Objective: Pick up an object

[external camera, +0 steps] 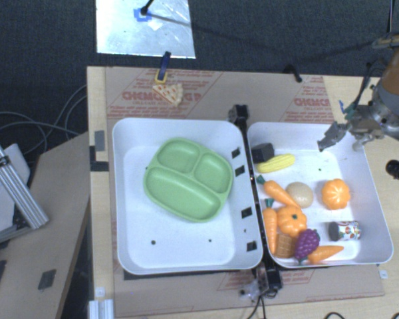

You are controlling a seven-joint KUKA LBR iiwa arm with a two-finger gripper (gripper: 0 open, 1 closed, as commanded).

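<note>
The right bin (372, 178) holds toy food: a yellow corn cob (276, 163), a black block (262, 153), a beige egg (299, 193), an orange (336, 194), a small pumpkin (290, 221), carrots (278, 192), purple grapes (306, 242) and a small can (344, 230). My gripper (344, 139) hangs over the bin's far right part, above and behind the orange. Its fingers stand open with nothing between them.
The left bin (139, 244) holds a green divided plate (188, 178). A black divider (249, 191) with clips runs between the bins. Behind the bins, a small object (167, 92) lies on the cardboard, near a shiny sheet (145, 18). Cables cross at the back.
</note>
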